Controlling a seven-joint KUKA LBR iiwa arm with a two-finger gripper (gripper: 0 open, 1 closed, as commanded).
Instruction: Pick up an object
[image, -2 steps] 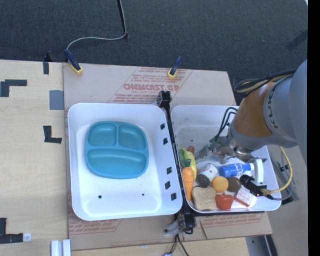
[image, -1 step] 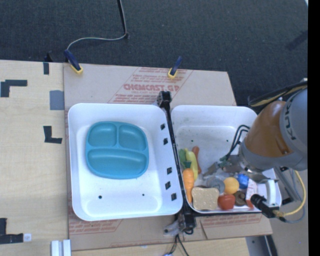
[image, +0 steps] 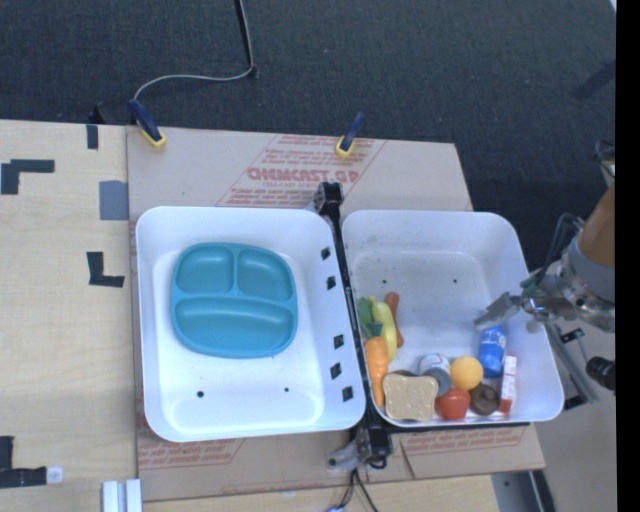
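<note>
The right bin (image: 430, 235) holds several toy foods along its near side: a blue can (image: 491, 352), an orange ball (image: 466, 372), a red tomato (image: 452, 404), a brown donut (image: 486, 400), a bread slice (image: 410, 395), a carrot (image: 376, 358) and green and yellow pieces (image: 377, 318). My gripper (image: 502, 308) hangs over the bin's right edge, just above and beyond the blue can. I see nothing held in it.
The left bin (image: 160, 400) carries a blue divided plate (image: 235, 300). A red and white packet (image: 508, 380) lies by the right bin's wall. The far half of the right bin's floor is bare. Black clips line the divide between the bins.
</note>
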